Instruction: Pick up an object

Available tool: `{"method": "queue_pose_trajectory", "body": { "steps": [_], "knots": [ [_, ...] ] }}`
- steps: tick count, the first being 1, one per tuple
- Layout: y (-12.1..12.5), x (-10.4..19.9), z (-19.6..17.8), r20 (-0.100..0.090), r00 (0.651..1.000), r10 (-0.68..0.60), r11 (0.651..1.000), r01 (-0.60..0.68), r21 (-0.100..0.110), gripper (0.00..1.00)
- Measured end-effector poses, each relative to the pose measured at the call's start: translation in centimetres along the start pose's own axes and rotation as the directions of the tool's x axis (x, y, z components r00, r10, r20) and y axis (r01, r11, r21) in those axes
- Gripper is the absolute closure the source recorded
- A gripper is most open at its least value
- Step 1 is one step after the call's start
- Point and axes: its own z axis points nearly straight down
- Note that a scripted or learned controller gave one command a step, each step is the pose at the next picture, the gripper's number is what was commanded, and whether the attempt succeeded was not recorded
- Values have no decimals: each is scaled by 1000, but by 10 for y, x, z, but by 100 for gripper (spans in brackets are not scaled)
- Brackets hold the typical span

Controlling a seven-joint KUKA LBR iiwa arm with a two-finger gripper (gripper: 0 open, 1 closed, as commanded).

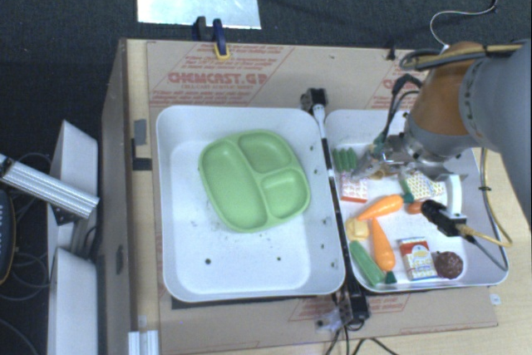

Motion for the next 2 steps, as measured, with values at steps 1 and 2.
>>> {"method": "queue_pose_trajectory", "body": {
  "steps": [1, 2],
  "knots": [
    [73, 8, 7, -2, 1000, -5, 1000, 5, 12, 0],
    [74, 4, 7, -4, 1000, -5, 1000, 5, 10, 0]
  ]
}}
